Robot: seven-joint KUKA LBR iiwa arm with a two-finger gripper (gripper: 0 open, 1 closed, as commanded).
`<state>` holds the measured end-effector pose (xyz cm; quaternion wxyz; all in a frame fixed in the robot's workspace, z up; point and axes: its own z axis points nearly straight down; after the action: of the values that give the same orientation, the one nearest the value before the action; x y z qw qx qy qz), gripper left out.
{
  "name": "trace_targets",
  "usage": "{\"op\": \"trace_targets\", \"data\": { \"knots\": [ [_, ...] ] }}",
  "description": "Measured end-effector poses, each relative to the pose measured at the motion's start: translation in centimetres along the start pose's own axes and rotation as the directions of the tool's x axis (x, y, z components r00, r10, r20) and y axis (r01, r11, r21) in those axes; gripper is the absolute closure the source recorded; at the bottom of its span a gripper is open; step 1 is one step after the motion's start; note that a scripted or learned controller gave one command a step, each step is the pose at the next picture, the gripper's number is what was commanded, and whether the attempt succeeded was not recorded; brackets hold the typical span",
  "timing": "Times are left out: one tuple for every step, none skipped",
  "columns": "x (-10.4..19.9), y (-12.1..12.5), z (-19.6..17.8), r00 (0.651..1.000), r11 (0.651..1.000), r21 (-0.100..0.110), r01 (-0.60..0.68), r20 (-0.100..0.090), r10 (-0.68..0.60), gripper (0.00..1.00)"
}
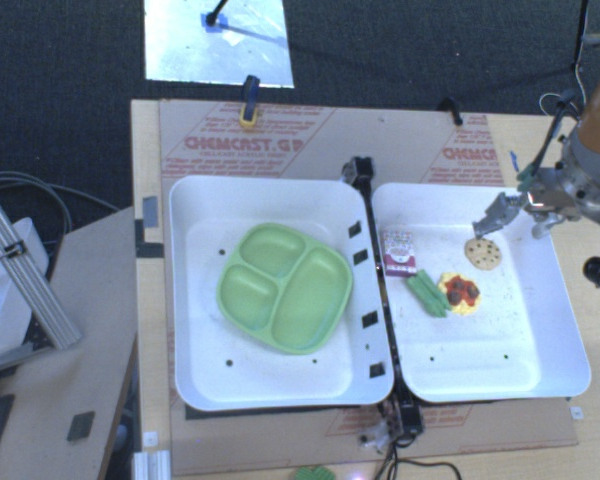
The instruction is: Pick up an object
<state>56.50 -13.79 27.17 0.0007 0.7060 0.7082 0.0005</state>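
In the camera view, two shallow white bins are seen side by side on the bench (310,133), joined along a dark middle seam. The left bin (195,368) is taken up by a green divided plate (284,287), which lies flat and tilted a little to one side; it seems to be kept apart as a place for setting things down, though that is only a judgement. The small things that could be picked are gathered in the right bin (540,368), toward its upper left, where they can be reached by the arm (595,158) coming in from the right.

A cookie (483,253) lies flat by itself near the bin's upper middle. Below and left of it a piece of toy pizza (461,292) is seen, with a green bean pod (426,293) touching its left side, and a small pink and white packet (398,251) lies close to the seam.

The end effector (495,218) is held low over the right bin, slanting down and to the left, and nothing is seen between its fingers; whether it is open or closed cannot be told from this angle. The cookie lies just below it, slightly to the left, and is the nearest thing to it. The pizza and pod lie farther down, and the packet well to the left
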Motion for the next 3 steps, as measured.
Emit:
{"op": "trace_targets", "data": {
  "knots": [
    [0.3,-3.2,5.2,1.0,1.0,0.005,-0.003,-0.002,0.003,0.0],
    [-0.6,-0.8,11.4,1.0,1.0,0.004,-0.002,-0.001,0.002,0.0],
    [-0.8,-0.8,18.8,1.0,1.0,-0.003,-0.005,-0.002,0.005,0.0]
  ]
}}
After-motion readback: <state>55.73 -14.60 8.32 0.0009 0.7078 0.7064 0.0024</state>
